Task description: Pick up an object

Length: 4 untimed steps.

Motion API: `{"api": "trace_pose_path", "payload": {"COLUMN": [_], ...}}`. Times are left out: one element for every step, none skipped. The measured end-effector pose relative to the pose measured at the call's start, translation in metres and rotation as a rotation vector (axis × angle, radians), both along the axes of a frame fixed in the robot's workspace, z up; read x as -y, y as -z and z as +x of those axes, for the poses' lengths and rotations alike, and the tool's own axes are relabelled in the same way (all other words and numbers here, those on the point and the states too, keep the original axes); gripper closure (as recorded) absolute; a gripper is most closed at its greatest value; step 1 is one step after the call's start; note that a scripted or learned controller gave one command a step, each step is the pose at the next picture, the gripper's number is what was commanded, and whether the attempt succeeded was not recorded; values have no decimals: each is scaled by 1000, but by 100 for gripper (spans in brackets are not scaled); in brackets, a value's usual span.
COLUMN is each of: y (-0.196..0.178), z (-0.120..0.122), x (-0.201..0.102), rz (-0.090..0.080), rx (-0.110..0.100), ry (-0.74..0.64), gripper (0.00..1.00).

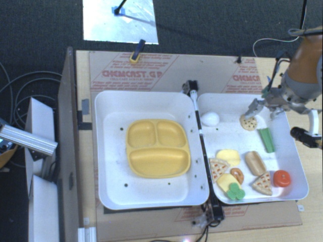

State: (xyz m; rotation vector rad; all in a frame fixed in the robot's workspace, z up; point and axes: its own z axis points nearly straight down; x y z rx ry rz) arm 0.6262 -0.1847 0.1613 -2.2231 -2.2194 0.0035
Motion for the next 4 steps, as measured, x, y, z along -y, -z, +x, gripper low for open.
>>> {"api": "trace_pose_path", "payload": {"y": [77, 77, 75, 0], "z": [10, -28, 28, 27], "x": [11, 23, 8, 22], "rz": [1, 1, 0, -2], "rx": [0, 0, 10, 13], "ry": [-2, -1, -9, -4], "gripper": [0, 0, 0, 0]}}
